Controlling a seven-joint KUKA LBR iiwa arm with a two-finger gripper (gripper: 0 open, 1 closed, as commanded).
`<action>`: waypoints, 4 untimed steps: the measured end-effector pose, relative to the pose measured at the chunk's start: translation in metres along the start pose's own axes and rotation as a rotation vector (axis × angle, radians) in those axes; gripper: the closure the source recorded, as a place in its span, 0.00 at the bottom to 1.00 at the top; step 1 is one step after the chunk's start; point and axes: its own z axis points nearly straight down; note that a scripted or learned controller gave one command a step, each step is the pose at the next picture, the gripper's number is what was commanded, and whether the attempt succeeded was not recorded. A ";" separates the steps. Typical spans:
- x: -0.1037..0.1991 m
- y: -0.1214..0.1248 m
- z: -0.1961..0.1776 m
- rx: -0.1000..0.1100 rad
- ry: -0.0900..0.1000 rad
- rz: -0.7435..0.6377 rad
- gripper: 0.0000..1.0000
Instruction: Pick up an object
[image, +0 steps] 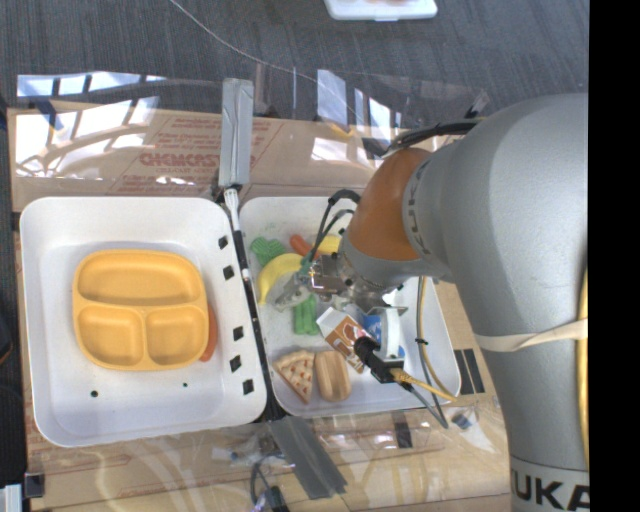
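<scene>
My gripper (298, 290) hangs low in the right bin (440, 385), among a pile of toy food. Under and beside it lie a yellow banana (275, 271), a green piece (267, 249), another green piece (304, 317) and an orange carrot (300, 243). A pizza slice (295, 374) and a bread roll (332, 375) rest at the bin's front. A small brown and white packet (345, 335) lies just right of the gripper. The arm's orange band (385, 215) and grey body cover the bin's right part.
The left bin (60, 400) holds a yellow divided plate (140, 308) with an orange piece (209, 340) at its right edge. A grey divider (236, 140) runs between the bins at the back. Cardboard lies behind both bins.
</scene>
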 end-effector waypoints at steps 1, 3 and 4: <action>-0.006 -0.025 -0.002 0.001 0.000 0.088 0.00; 0.050 0.017 -0.101 -0.006 0.001 0.449 1.00; 0.046 0.004 -0.121 0.001 0.000 0.264 1.00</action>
